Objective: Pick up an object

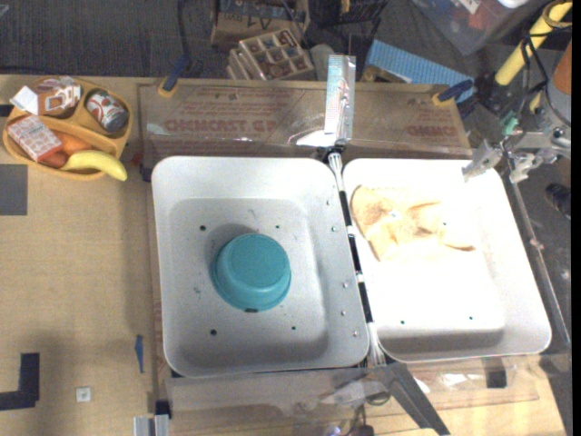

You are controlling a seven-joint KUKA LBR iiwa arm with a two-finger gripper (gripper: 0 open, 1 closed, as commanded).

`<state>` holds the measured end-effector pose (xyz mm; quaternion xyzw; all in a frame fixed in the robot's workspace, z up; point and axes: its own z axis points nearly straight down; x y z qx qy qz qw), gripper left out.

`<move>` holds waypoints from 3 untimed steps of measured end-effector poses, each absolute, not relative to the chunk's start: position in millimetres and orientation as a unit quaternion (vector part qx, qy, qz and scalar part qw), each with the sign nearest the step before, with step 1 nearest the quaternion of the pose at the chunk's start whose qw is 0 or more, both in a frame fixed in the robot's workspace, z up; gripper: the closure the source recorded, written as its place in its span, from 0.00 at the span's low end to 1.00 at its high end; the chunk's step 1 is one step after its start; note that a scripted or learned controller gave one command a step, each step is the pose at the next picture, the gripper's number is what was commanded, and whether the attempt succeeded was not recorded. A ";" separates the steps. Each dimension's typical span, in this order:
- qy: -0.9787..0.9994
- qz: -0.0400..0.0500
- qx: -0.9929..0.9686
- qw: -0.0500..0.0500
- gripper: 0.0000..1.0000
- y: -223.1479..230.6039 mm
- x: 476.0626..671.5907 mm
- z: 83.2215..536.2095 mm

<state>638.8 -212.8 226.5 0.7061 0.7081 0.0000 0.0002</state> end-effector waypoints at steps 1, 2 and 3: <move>0.751 0.000 0.660 0.001 0.00 -186.3 624.4 104.2; 0.800 0.001 0.600 0.003 0.00 -164.9 616.9 89.0; 0.799 0.003 0.601 0.005 1.00 -166.1 618.0 100.6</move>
